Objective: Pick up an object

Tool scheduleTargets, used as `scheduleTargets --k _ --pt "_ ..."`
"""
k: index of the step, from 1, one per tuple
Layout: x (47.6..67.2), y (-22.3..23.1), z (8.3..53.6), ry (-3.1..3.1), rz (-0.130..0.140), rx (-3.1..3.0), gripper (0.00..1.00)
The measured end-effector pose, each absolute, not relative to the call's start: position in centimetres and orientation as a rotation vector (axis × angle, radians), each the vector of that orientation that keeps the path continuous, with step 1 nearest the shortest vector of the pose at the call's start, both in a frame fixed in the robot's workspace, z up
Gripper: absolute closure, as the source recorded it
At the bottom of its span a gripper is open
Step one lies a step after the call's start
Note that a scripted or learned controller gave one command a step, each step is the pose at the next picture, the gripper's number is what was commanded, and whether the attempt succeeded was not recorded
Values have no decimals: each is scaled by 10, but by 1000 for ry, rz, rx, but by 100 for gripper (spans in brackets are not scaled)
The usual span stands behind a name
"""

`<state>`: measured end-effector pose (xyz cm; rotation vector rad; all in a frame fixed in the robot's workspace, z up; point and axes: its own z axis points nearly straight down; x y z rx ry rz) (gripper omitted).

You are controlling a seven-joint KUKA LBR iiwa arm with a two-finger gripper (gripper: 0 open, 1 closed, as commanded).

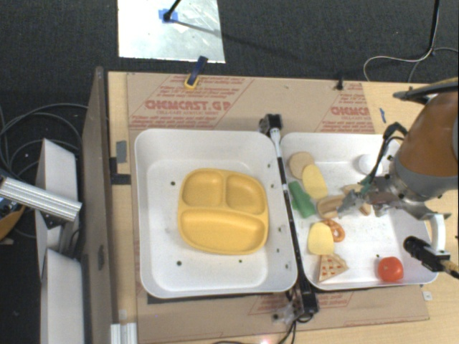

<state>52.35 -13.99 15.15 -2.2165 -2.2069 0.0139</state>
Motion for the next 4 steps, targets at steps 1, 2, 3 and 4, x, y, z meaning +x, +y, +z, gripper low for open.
scheduleTargets --k 1,2,3,4 --pt "547 -125 81 -2226 -1 -2216 0" --pt "490 -127 84 -2218 1 -2222 0" --pt "493 -126 95 -2225 -6 -2221 100" --pt "493 -126 95 -2224 -6 -2221 0"
